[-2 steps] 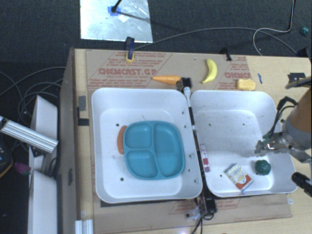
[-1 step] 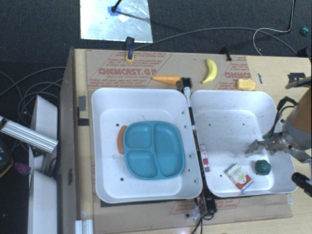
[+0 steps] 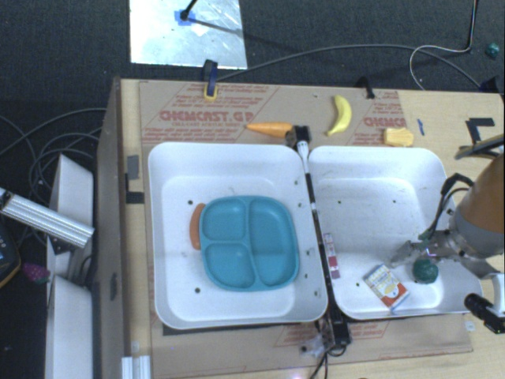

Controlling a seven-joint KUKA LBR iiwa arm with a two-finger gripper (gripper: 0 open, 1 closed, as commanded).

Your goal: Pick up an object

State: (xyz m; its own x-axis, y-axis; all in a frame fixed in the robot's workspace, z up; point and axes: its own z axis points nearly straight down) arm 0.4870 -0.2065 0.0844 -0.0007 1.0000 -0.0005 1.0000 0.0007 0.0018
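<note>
1. On the surface [image 3: 237,105] behind the two bins lie a carrot [image 3: 269,129], a yellow banana [image 3: 341,114] and a small yellow block [image 3: 398,137]. All three are outside the bins, well apart from the arm.
2. A black clip [image 3: 210,73] holds the far edge of the cardboard, and a second clamp [image 3: 301,137] sits where the bins meet.
3. The left bin [image 3: 170,212] holds a blue tray with three compartments [image 3: 249,241]. Just beside the tray's left edge lies an orange sausage-shaped piece [image 3: 195,225], touching or nearly touching it.
4. The right bin [image 3: 371,180] holds a small carton with orange and white print [image 3: 386,285] near its front wall, and a dark green ball [image 3: 426,271] just to the right of the carton.
5. The arm [image 3: 481,212] reaches in from the right over the right bin. The end effector [image 3: 427,253] is directly over the green ball, and its metal parts are spread to both sides above the ball.
6. Whether the end effector is apart or together, I cannot tell, and I cannot tell if it touches the ball.
7. The carton is close to the ball but apart from it.
</note>
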